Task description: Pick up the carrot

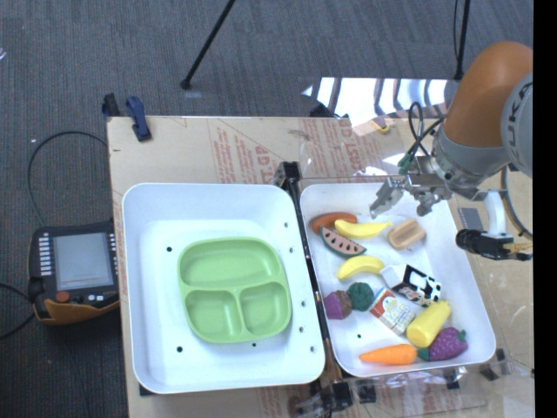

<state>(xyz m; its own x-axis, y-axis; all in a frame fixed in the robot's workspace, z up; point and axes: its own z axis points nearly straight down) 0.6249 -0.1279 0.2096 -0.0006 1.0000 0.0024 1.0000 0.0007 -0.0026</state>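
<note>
Carrot [389,354] is lying at the bottom of the right bin [466,259]. Tool [406,198] is hanging at the upper right with fingers spread apart, holding nothing.

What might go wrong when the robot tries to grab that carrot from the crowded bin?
The carrot lies at the near edge of the right bin, while the hand hovers over the far end, so it must cross the whole pile. Purple grapes and a yellow piece sit right against the carrot, so the hand could bump or grab those instead. The bin wall beside the carrot may also block it.
</note>
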